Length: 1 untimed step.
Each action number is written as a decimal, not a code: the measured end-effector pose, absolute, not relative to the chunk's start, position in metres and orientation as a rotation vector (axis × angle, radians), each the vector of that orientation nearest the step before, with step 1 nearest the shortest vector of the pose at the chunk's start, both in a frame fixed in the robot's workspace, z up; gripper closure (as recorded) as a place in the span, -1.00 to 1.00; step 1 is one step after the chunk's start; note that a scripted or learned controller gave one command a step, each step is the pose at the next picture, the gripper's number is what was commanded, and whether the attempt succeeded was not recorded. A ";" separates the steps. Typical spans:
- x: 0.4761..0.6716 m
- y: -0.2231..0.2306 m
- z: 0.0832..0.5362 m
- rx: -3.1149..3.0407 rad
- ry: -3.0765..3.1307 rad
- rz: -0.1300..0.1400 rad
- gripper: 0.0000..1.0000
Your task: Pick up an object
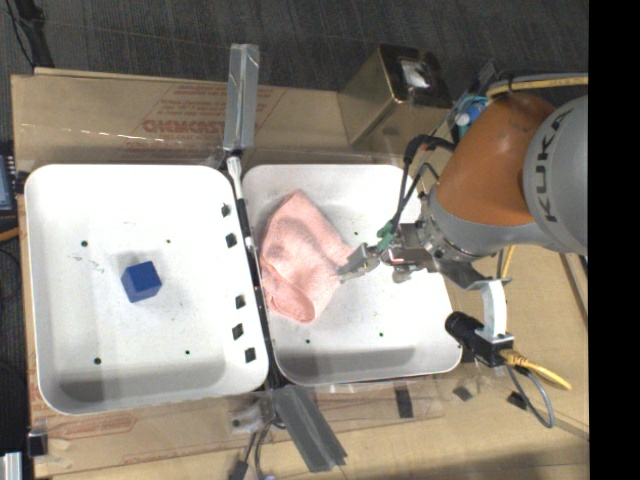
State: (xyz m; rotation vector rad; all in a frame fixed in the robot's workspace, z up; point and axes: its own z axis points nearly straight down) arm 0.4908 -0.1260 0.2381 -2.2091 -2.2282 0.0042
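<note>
Nearest the camera, a grey metal bracket (305, 430) projects from the surface below the junction of the two bins. The left bin (60, 368) holds one small blue cube (141, 280), sitting left of centre and well apart from every wall. The right bin (400, 353) holds a pink cloth (298, 255), bunched and lying along its left side, close to the divider between the bins. The arm (500, 168), grey with an orange band, reaches in from the right over the right bin's right half. The gripper (357, 261) sits at the cloth's right edge, touching or just beside it; whether its fingers are spread or closed cannot be told, and no cloth is seen lifted. Beyond the bins, a brown cardboard sheet (120, 113) covers the far surface.
</note>
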 end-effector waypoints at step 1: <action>0.556 -0.161 0.198 -2.287 -2.150 0.006 -1.00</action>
